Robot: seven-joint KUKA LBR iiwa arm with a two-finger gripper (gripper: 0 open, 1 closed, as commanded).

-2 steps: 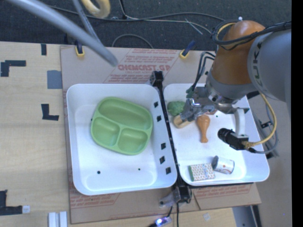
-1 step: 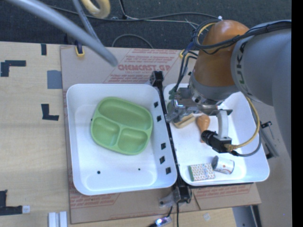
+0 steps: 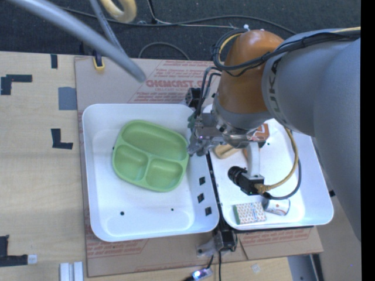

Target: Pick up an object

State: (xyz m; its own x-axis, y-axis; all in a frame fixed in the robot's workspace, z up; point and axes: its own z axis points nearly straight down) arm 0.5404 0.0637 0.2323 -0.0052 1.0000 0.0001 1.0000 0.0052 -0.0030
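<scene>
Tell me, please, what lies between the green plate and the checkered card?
The camera view shows the bins' adjoining rims between the green plate and the checkered card.

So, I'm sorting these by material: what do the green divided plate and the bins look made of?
The green divided plate looks like moulded plastic with a matte to satin finish: uniform colour, soft rounded compartment walls, dull highlights. The white bins, left bin and right bin, seem thin formed plastic too, judging by smooth rolled rims and a faint sheen, though painted metal cannot be ruled out.
</scene>
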